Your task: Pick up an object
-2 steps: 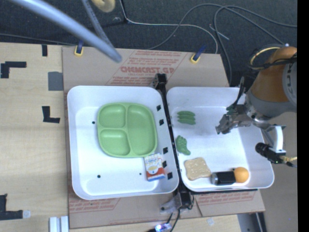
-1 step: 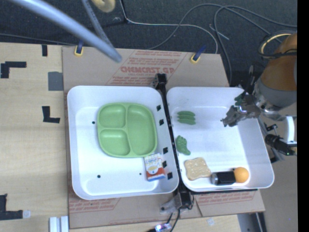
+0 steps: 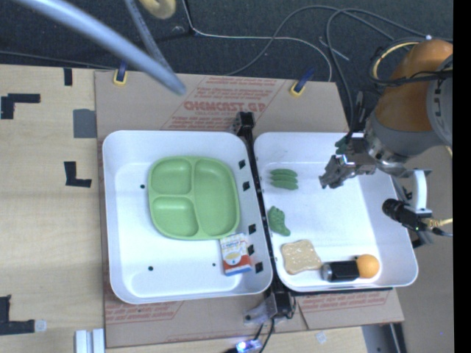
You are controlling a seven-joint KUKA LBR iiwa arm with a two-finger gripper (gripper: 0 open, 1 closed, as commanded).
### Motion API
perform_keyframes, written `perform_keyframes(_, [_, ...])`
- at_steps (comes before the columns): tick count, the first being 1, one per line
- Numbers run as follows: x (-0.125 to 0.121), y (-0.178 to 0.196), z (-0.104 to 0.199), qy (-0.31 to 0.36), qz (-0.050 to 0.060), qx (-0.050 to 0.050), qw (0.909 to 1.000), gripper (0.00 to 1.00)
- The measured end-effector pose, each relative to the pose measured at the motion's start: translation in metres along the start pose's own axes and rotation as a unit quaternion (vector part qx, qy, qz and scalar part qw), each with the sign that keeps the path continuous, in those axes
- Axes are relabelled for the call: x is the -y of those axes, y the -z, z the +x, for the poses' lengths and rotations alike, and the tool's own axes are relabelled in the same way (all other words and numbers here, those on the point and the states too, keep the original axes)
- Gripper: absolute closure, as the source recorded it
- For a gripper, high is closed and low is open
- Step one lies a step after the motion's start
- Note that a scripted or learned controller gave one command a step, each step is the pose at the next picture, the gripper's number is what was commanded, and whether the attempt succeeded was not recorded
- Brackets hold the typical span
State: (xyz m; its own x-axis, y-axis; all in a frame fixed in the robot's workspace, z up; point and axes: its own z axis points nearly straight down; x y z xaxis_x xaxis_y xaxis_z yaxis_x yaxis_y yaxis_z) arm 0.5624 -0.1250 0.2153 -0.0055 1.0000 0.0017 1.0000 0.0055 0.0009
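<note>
The dark two-finger gripper [image 3: 333, 178] hangs over the right shallow white bin [image 3: 386, 226], right of the green pea pod [image 3: 283, 179], seemingly empty, its opening unclear.

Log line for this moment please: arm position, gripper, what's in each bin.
gripper: over right bin, holding nothing seen | right bin: two green items, bread slice, orange-tipped tool | left bin: green plate, small carton

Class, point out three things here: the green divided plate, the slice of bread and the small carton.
green divided plate [image 3: 195, 197]: camera view, on its centre ridge.
slice of bread [image 3: 301, 257]: camera view, middle of its top.
small carton [image 3: 235, 254]: camera view, its printed face.
</note>
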Motion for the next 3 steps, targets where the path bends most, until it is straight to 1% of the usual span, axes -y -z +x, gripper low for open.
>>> perform_keyframes(1, [-0.007,-0.009,0.054,0.000,0.001,0.000,1.0000,1.00])
perform_keyframes(2, [-0.005,0.005,0.110,0.001,0.001,0.000,1.0000,1.00])
perform_keyframes(3, [-0.009,-0.002,0.156,0.000,0.002,0.001,1.0000,1.00])
